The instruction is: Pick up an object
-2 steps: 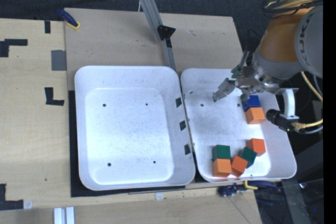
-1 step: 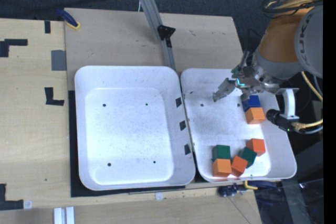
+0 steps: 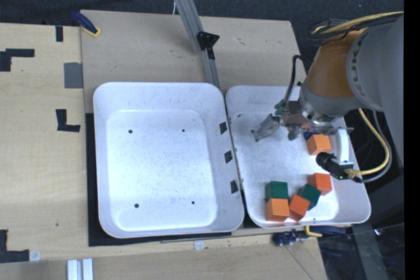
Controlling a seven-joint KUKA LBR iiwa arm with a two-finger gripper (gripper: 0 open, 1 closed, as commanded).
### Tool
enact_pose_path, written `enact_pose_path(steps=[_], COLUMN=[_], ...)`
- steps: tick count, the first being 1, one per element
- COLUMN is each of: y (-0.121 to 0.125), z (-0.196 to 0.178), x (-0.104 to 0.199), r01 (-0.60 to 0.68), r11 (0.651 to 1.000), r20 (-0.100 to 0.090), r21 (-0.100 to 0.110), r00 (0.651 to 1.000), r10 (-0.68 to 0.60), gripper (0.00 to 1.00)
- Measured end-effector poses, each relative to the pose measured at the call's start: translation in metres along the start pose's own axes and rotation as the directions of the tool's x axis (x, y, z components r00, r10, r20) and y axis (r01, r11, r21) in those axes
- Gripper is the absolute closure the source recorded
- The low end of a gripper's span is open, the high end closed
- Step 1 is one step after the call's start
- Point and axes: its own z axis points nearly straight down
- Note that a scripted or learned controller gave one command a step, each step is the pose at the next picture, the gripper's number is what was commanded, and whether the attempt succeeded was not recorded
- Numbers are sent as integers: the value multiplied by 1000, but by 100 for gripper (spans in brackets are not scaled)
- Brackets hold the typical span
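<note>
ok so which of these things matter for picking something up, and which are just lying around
Part of the job:
- claw
- right bin
- orange blocks
- green blocks

Just lying about:
- left bin
- metal pole
- black tape marks
- blue and yellow clamp

Arm: grey KUKA arm [image 3: 367, 69] with orange band, entering from right of frame, wrist over the right bin.
Gripper: gripper [image 3: 270, 128] low over upper part of right bin [image 3: 252, 160], fingers pointing left; nothing seen between them.
Blocks, lower right of frame: green block [image 3: 277, 189] above orange block [image 3: 277, 208]; second orange block [image 3: 299, 206] touching green block [image 3: 310, 195]; orange block [image 3: 321, 181] beside it.
Block near wrist: orange block [image 3: 319, 143], right of gripper.
Left bin: left bin [image 3: 157, 154], centre frame.
Pole: grey metal pole [image 3: 187, 6] slanting from top.
</note>
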Motion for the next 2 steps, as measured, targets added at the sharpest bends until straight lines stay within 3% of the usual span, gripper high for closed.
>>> enact_pose_path(steps=[1,2], y=[-1,0], z=[48,36], x=[1,1], r01=[0,1], r11=[1000,1000], r20=[1,0], r21=[-5,-5], r00=[1000,1000], r10=[0,-1], gripper=[0,100])
